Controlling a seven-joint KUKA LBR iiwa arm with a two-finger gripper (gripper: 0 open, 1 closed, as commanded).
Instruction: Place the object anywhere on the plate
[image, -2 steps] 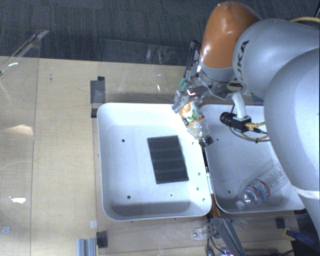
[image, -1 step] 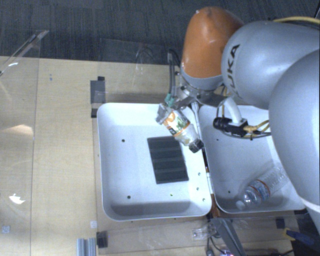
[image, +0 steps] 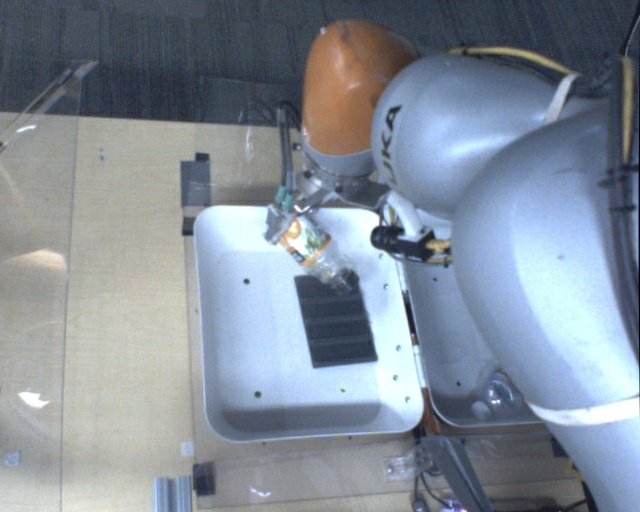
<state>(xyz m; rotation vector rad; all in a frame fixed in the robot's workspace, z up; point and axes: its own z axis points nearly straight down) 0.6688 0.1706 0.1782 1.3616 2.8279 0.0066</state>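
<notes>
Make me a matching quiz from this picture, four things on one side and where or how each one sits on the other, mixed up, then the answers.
Things
1. dark ribbed rectangular plate
2. crinkly clear packet with orange and green print
3. left white bin
4. orange band on the arm

Places
A. lying flat on the left bin's floor
B. above the bin's far edge
C. hanging at the gripper, over the bin's far part
D. holds the plate

Pairs: 1-A, 2-C, 3-D, 4-B
</notes>
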